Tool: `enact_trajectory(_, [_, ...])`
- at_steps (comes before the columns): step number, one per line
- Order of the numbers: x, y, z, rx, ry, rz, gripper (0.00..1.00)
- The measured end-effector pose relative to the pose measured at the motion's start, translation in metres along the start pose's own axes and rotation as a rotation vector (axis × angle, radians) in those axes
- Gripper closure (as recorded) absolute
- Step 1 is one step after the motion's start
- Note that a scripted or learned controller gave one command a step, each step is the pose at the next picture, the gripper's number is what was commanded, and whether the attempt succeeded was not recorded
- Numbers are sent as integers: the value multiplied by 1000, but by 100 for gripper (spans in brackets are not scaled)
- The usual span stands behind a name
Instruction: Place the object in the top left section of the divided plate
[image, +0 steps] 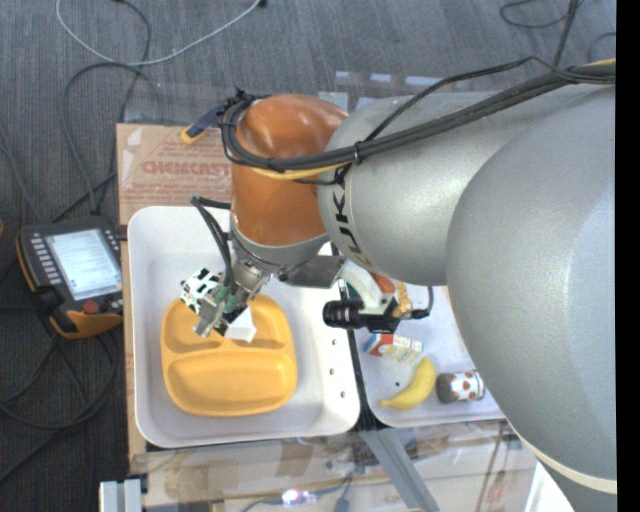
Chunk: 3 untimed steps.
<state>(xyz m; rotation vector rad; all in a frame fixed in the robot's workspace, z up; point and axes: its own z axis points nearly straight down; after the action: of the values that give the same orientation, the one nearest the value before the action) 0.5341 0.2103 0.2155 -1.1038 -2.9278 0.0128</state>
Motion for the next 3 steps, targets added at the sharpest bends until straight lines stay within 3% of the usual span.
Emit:
enact_trajectory(1, [-34,-14,-44,-9,-8,-18,100])
enact_trajectory(2, [-6,-30,13,-6,-8,-73,100])
enact_trajectory(3, [-16,-58,51,-5,-8,-182,100])
